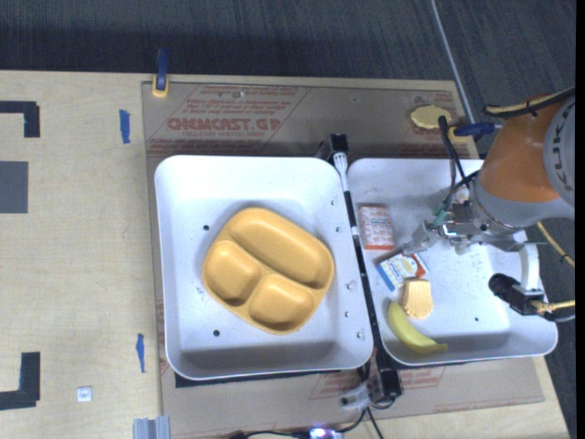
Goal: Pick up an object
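Note:
In the right bin (475, 332) lie a small orange and white packet (375, 225), a blue, white and red packet (400, 268), a pale yellow block (417, 298) and a yellow banana (411, 330) along the front wall. My gripper (433, 236) hangs low over the middle of this bin. It is just right of the orange packet and above the blue packet. Nothing shows in its grasp.
The left bin (178, 245) holds a yellow divided plate (265, 268). The two bins meet at a shared rim (352, 245). The grey arm with its orange band (516, 163) comes in over the right bin's far right side. A tan disc (428, 117) lies on the board behind the bins.

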### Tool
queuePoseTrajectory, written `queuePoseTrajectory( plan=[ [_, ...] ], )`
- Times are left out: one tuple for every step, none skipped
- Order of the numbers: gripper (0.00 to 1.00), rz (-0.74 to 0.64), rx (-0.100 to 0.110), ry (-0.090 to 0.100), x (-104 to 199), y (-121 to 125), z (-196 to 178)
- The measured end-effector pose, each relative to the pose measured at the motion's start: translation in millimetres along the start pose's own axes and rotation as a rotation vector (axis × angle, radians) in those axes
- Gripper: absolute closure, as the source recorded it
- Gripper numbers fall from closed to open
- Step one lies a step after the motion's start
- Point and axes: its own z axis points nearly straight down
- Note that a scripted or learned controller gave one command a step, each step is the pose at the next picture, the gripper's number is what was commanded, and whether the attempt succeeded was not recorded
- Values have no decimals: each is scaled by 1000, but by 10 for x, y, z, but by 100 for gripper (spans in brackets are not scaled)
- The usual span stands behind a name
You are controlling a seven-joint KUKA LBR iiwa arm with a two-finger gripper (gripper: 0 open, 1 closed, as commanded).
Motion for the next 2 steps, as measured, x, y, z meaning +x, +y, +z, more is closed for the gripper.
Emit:
queuePoseTrajectory(
  plan=[
    [0, 1, -16, -2, 384, -461, 204],
    [0, 1, -19, -2, 391, -776, 205]
  ],
)
